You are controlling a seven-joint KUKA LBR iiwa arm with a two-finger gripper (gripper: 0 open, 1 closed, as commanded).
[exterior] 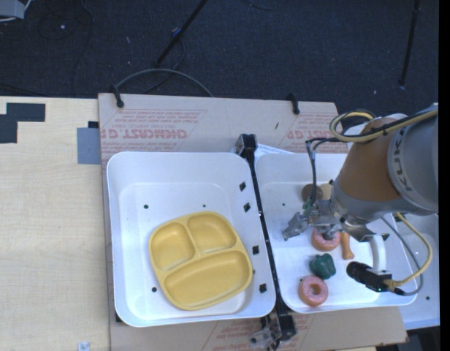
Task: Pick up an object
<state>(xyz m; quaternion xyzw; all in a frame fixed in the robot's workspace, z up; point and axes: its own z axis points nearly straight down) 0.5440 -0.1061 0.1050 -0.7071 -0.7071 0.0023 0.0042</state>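
Two white bins sit side by side. The gripper (321,229) hangs low in the right bin (283,189), just over a pink ring (326,243), likely because it wants to grab that one. I cannot tell if it is spread apart or squeezed together. A yellow plate (201,259) lies in the left bin (130,196).

Seen from above, two shallow white bins sit side by side on a pale wooden tabletop (42,232). The left bin (130,178) holds a yellow divided plate (201,258) (three compartments), lying toward the bin's front. A grey arm (415,167) with an orange band (367,172) reaches into the right bin (283,185), its end effector (302,225) just beside a pink ring (325,241). Close by lie an orange stick (346,247), a green lump (322,266) and, nearest the front rim, a second pink ring (313,291).
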